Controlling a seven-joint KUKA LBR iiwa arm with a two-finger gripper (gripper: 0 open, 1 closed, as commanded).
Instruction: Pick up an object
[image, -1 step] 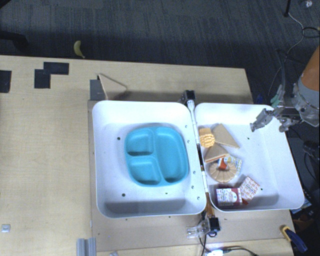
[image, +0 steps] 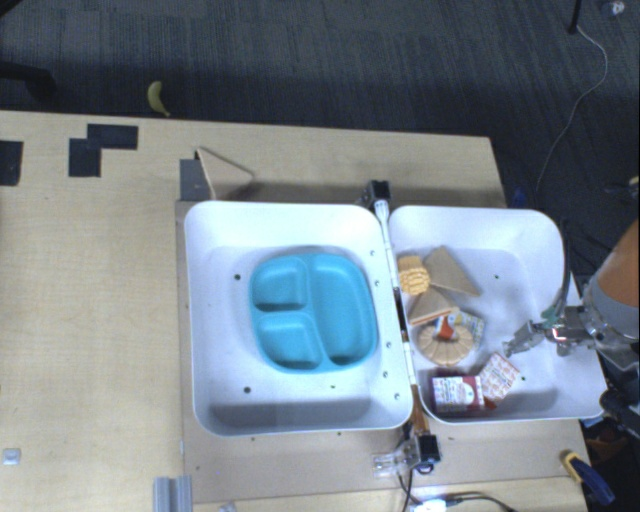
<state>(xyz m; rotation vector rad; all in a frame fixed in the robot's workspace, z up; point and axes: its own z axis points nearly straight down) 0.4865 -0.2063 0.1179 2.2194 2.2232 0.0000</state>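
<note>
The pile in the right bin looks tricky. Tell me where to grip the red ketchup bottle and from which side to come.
Judging by its pose, grip the red ketchup bottle across its body, coming straight down. It lies flat along the right bin's front wall, with a small packet touching its right end, so close the fingers front to back. The gripper hovers to its right.

The gripper (image: 528, 338) hangs over the right bin (image: 535, 235), holding nothing. Just left of it lie a red-and-white packet (image: 499, 379), a dark red carton (image: 455, 392) and a round snack pack (image: 447, 338); farther left, a blue tray (image: 312, 310).
</note>
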